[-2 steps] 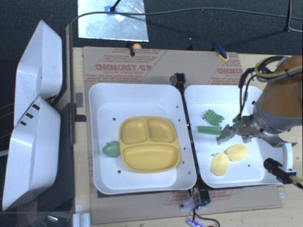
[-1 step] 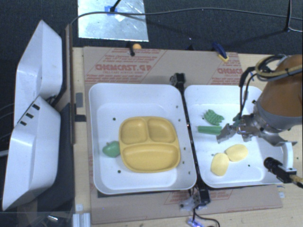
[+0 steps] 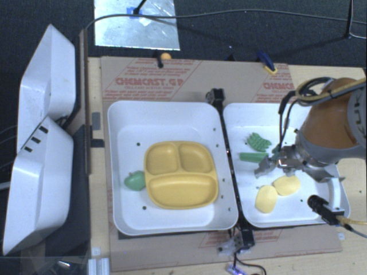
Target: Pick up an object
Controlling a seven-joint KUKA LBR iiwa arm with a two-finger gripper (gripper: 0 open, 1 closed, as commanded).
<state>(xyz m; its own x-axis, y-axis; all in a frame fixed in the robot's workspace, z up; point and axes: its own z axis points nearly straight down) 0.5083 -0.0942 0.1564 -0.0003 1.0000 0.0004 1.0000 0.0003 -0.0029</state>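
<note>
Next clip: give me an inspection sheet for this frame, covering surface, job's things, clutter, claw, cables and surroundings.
Surface: two white bins, left bin and right bin, on a printed board.
Job's things: yellow divided tray and small green piece in the left bin; green toy and two pale yellow pieces in the right bin.
Clutter: nothing seen.
Claw: claw low over the right bin, beside the green toy; grip unclear.
Cables: black cable across the floor behind.
Surroundings: metal plate, dark carpet.

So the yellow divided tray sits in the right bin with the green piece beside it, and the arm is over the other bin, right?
Not quite. The camera view shows the yellow divided tray in the left bin, not the right, with the green piece beside it. The arm is over the other bin.
</note>
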